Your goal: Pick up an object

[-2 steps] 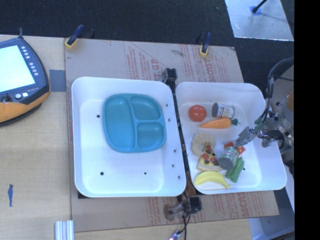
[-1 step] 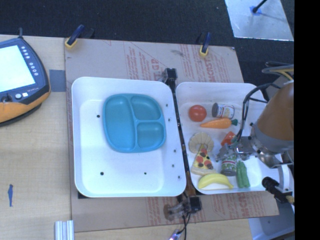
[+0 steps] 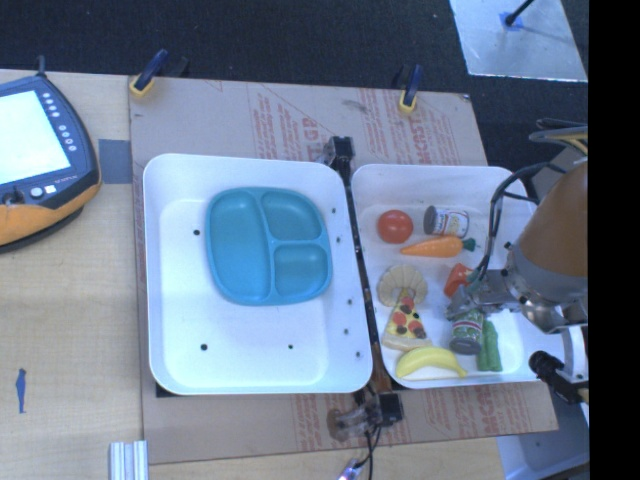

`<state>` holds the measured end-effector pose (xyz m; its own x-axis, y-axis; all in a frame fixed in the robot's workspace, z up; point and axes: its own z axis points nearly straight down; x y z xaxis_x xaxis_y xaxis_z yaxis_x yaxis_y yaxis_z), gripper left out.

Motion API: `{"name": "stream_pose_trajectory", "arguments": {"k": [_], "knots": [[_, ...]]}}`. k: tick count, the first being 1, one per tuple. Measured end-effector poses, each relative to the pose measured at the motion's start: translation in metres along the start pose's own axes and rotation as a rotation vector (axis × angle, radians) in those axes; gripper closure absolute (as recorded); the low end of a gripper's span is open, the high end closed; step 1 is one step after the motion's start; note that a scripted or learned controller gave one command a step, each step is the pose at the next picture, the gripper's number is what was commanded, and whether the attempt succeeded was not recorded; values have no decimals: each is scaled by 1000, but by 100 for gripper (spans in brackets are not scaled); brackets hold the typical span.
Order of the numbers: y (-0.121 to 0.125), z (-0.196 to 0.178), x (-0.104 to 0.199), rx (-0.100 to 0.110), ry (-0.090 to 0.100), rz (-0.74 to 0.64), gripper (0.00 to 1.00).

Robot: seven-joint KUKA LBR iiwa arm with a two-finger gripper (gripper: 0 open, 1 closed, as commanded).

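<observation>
The right bin (image 3: 440,180) holds toy food: a red tomato (image 3: 395,226), a small tin (image 3: 446,220), an orange carrot (image 3: 433,249), a round cracker (image 3: 402,284), a pizza slice (image 3: 405,323), a yellow banana (image 3: 430,364), a green vegetable (image 3: 489,348) and a grey can (image 3: 465,334). A red piece (image 3: 456,278) lies partly under the arm. My gripper (image 3: 470,306) hangs low over the bin's right half, just above the grey can and beside the red piece. The arm's wrist hides the fingers.
The left bin (image 3: 180,368) holds a blue divided plate (image 3: 268,245). A tablet in an orange case (image 3: 40,158) lies at the bench's far left. Clamps (image 3: 148,73) hold the cardboard base at its back edge.
</observation>
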<state>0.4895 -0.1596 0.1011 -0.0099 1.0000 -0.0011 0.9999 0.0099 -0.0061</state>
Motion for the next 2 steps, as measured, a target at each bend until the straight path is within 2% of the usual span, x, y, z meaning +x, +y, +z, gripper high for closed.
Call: {"name": "stream_pose_trajectory", "arguments": {"k": [1, 2], "knots": [[-13, -94, 65, -4, 2, 3, 100], [-12, -140, 112, -4, 2, 5, 100]]}}
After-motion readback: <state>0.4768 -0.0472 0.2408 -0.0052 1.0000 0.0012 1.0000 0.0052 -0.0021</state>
